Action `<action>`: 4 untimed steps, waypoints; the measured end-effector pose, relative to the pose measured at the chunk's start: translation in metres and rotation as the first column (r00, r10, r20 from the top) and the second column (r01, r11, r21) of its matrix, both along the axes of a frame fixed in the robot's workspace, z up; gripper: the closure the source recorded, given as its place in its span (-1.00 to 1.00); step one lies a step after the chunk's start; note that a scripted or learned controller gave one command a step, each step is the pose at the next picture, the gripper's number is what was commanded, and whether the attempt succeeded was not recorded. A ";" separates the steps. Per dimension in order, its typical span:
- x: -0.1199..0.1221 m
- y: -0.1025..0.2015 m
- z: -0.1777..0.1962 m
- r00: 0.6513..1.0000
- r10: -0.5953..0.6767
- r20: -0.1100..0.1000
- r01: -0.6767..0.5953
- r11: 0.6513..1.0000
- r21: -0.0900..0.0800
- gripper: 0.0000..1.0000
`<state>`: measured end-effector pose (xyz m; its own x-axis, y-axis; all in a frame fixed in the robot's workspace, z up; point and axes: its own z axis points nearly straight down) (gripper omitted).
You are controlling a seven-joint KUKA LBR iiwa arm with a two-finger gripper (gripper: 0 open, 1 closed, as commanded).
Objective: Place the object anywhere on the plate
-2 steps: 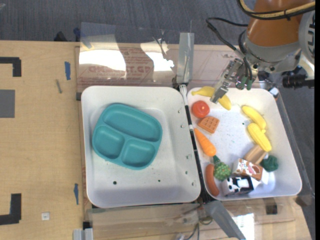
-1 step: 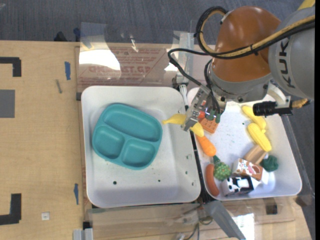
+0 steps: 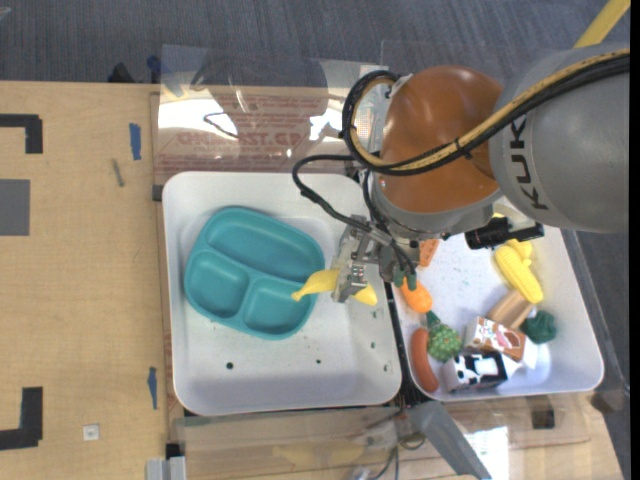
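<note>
A teal three-compartment plate (image 3: 250, 268) lies in the left white bin (image 3: 200, 368). My gripper (image 3: 347, 280) hangs just off the plate's right edge, shut on a yellow toy banana (image 3: 320, 285). The banana's tip reaches over the plate's right rim, and its other end pokes out on the gripper's right side. The grey arm with its orange band comes in from the upper right and covers the middle of both bins.
The right bin (image 3: 575, 368) holds toy food: a yellow corn cob (image 3: 520, 268), carrots (image 3: 413, 293), a strawberry (image 3: 443, 342), a red sausage (image 3: 422, 360), broccoli (image 3: 541, 326), a black-and-white carton (image 3: 480, 368). Cables loop above the wrist.
</note>
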<state>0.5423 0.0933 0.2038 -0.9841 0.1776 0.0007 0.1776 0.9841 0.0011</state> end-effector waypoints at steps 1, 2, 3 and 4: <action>0.000 -0.001 0.001 1.000 -0.001 0.002 0.001 1.000 0.000 -1.00; 0.098 -0.040 0.141 0.995 0.101 0.018 -0.101 0.995 -0.002 -1.00; 0.099 -0.037 0.149 0.995 0.103 0.019 -0.103 0.995 0.001 1.00; 0.090 -0.130 0.177 0.964 0.265 0.013 -0.265 0.964 -0.006 1.00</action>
<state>0.6327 -0.0362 0.3812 -0.9959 -0.0893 -0.0129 -0.0893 0.9960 -0.0028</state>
